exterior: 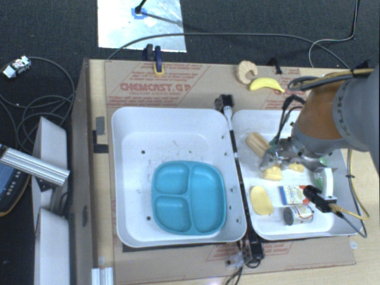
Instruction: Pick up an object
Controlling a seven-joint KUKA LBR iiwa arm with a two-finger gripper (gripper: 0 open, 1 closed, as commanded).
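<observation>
Nearest the bench's front edge a grey can [295, 214] is lying in the right bin [261, 230], and beyond it the jaws [272, 162], whose state I cannot tell, are hovering over a small yellow piece [272, 173], seemingly needing a descent and closing next.

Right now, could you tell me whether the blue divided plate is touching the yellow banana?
Apart. The camera view shows the blue divided plate in the left bin, while the yellow banana lies on the cardboard beyond the right bin.
</observation>
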